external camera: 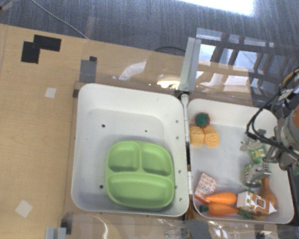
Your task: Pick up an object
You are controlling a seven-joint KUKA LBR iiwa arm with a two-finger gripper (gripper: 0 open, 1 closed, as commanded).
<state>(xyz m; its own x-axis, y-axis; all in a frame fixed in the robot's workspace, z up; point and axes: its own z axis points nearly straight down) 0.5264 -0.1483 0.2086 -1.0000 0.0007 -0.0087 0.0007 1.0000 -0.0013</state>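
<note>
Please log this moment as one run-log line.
gripper low in right bin | carrots, carton nearby | green plate in left bin

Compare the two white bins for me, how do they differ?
The left bin holds one thing, a green divided plate; the right bin holds several small items, among them two carrots near its front edge. The gripper is over the right bin, not the left. Both are shallow and white.

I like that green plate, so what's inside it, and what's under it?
The green plate has three sections, and nothing sits in any of them. It lies flat on the floor of the left bin. The patch of bin floor beneath the plate is covered, so it can't be seen.
</note>
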